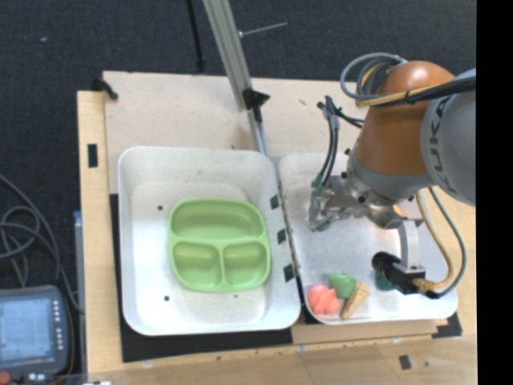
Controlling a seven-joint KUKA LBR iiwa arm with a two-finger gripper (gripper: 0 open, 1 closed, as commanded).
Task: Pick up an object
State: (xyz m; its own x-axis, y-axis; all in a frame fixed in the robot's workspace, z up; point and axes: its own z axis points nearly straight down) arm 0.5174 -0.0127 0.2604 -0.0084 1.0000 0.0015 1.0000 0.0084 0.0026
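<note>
- Camera view: gripper (322,213) sits low over the right bin (298,171), near its upper-left part; whether it is spread or pinching anything can't be told here.
- Candidates lie bunched at the bin's front edge: pink toy (323,298), green piece (343,283), tan cone (355,300), apparently touching.
- Left bin (144,239) holds a green divided plate (218,243).
- Best approach: target the pink toy at the cluster's outer side, descend straight, avoid the bin wall.

A robotics lab: bare bench (184,111), aluminium mast (228,42), trailing cables (24,215).
</note>
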